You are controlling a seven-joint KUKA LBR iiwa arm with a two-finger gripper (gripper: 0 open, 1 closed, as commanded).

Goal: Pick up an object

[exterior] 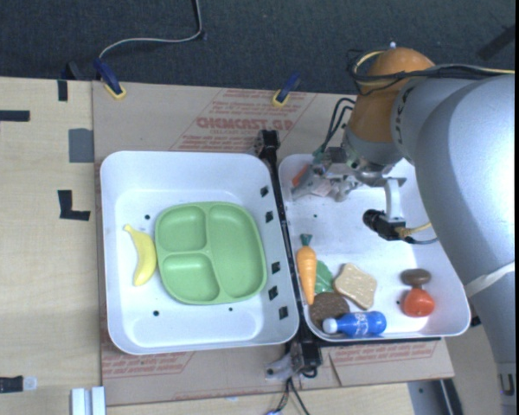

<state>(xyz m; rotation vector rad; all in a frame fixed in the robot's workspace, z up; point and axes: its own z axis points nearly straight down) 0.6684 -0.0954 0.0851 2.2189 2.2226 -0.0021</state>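
Right bin [432, 322] | tool [329, 180] far end | carrot [306, 271] nearer, apart

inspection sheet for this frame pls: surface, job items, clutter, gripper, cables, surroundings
Surface: two white bins side by side, left bin and right bin, on cardboard sheet over a wooden bench.
Job's things: right bin holds carrot, bread slice, brown round piece, blue bottle, red item, brown item.
Clutter: left bin holds green divided plate with banana beside it.
Grippers: gripper low over the right bin's far end; nothing seen between its fingers.
Cables: yellow-ended cable behind the bench.
Surroundings: dark carpet; black tape marks.
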